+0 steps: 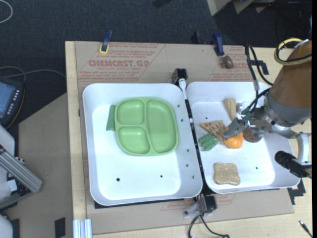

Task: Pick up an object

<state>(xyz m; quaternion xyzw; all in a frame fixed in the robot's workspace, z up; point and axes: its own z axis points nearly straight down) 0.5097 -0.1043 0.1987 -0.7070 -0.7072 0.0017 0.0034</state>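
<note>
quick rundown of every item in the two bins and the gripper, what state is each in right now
green divided plate: flat in left bin, right way up
orange ball: in right bin, right beside the gripper
green piece: lying flat
cracker: lying flat
tan stick: lying flat
toast slice: lying flat, apart from the rest
gripper: low over the orange ball; hold unclear
</note>
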